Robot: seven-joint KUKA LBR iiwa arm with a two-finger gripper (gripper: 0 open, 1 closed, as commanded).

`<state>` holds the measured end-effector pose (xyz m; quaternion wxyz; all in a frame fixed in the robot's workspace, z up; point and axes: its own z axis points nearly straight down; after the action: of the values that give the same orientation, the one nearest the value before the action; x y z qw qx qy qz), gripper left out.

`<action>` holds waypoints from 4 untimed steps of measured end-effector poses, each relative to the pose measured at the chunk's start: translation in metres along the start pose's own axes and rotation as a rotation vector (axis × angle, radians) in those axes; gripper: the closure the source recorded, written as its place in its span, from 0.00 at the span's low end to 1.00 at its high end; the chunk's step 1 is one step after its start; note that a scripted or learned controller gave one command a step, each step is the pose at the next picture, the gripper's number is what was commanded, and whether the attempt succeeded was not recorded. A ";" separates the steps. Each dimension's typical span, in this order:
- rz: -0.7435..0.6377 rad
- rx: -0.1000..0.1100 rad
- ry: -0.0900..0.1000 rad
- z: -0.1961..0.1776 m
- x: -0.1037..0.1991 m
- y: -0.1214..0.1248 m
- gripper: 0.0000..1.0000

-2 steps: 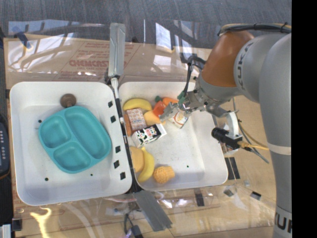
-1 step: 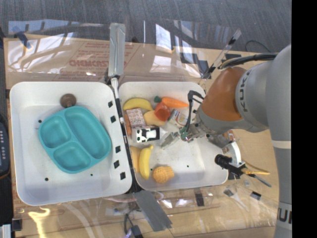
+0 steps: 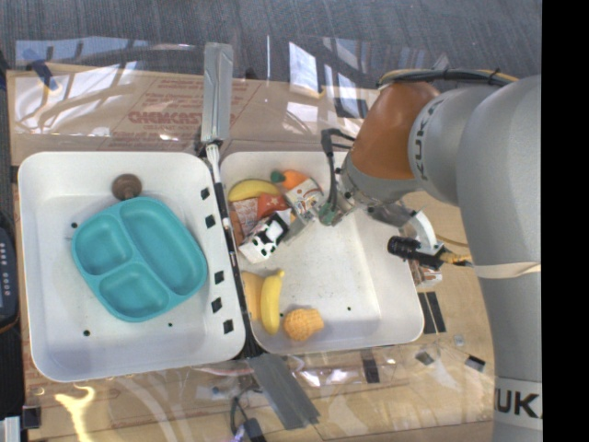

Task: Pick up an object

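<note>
The right bin [image 3: 368,284] holds a cluster of items at its far left. These are a yellow banana [image 3: 252,190], a small orange piece [image 3: 292,179], a red packet [image 3: 247,217], a white carton [image 3: 306,199] and a black-and-white block [image 3: 268,239]. A second banana [image 3: 271,300] and a bumpy yellow fruit [image 3: 303,322] lie near the bin's front. My gripper [image 3: 327,214] reaches down into the right bin, its tip just right of the white carton. The grey wrist with its orange band [image 3: 391,136] covers the bin's far right corner.
In the left bin [image 3: 55,330] lies a teal divided plate [image 3: 138,257], with a small brown round object [image 3: 127,187] behind it. A black cable fitting [image 3: 409,247] hangs off the arm over the right bin's right rim. Bare white floor shows in the middle of the right bin.
</note>
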<state>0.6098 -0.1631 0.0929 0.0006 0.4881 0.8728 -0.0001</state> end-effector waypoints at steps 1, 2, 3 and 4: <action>0.115 0.000 -0.002 -0.001 -0.065 0.016 0.00; -0.007 -0.001 -0.002 -0.002 -0.046 0.028 0.00; 0.119 0.001 0.003 0.000 -0.012 0.048 0.00; 0.036 -0.005 -0.006 -0.078 -0.023 0.044 0.00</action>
<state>0.6595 -0.1593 0.1705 0.0044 0.5037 0.8639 0.0009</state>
